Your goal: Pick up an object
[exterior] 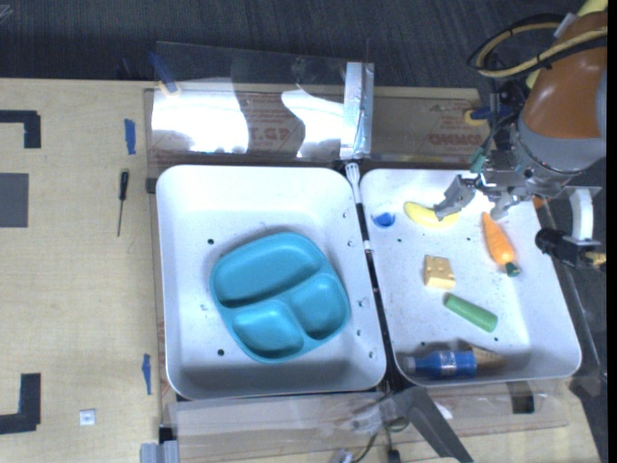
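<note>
- Near edge of right bin (569, 355): blue bottle (445, 362) lying on its side along the front wall, long axis left-right. Untouched.
- Just beyond it: green cylinder (470, 313), long axis running slantwise, upper left to lower right. Lies free on the bin floor.
- Mid bin: small yellow block (439, 272), apart from its neighbours.
- Right of the block: orange carrot (499, 243), long axis near vertical in the camera view, green tip toward the near side. Sits just below and to the right of the gripper.
- Left bin (183, 258): holds a blue divided tray (280, 293) only; no part in the likely pick.
- Far part of right bin: yellow banana (430, 214), long axis roughly left-right; small blue piece (384, 220) to its left by the divider.
- Key relation: banana lies right at the left finger of the gripper (479, 192), its right end touching or just under that fingertip. It is the nearest candidate; carrot is second.
- Gripper state: fingers spread apart, nothing between them. No grasp made.
- Arm pose: arm (569, 104) comes in from the right over the bin's far right corner, wrist pointing down, orange band above.
- Judgement: a small shift left would be needed to centre the fingers across the banana's short axis before closing; as placed, a close risks pinching only its end.
</note>
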You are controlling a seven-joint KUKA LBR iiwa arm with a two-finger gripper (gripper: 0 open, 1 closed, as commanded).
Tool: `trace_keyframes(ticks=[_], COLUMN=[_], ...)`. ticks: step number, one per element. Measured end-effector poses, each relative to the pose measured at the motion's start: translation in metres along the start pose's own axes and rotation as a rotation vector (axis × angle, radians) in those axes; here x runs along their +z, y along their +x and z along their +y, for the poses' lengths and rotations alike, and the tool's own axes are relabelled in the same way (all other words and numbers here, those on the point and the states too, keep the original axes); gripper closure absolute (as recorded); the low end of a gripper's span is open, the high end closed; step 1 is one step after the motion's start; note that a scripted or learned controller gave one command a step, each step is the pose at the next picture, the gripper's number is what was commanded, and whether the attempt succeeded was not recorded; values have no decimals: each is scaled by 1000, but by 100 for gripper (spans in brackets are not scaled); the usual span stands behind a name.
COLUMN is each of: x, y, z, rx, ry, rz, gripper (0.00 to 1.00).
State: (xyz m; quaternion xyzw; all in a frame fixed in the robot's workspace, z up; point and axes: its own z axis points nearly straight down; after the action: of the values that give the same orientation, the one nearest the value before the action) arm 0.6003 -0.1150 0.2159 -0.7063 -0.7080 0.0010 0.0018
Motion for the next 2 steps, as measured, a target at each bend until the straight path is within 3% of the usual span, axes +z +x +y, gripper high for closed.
trace_keyframes(ticks=[1,2], x=[40,117], y=[-68,-94], z=[-21,9], rx=[-98,-30], ry=[2,-7], rz=[-1,9], gripper=[0,0])
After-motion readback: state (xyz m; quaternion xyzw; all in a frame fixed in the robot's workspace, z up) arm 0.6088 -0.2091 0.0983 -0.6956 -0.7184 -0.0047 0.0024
